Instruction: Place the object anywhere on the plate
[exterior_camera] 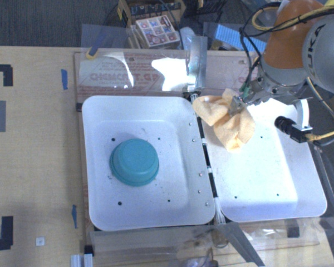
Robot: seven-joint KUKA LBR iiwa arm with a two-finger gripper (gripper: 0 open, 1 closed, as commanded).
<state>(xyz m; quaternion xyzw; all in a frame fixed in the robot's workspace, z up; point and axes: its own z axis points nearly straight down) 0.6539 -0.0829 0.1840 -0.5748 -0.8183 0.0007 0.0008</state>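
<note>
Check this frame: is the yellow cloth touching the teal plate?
Apart. The camera view shows the yellow cloth at the right bin's upper left corner, and the teal plate in the left bin, bare white floor between.

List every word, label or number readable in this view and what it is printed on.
"KUKA", partly cut off, on the grey arm.
Reddish lettering on the clear sheet behind the bins: washed out by glare, not readable.
Printed box beyond the bench: pictures and text too small to read.
</note>
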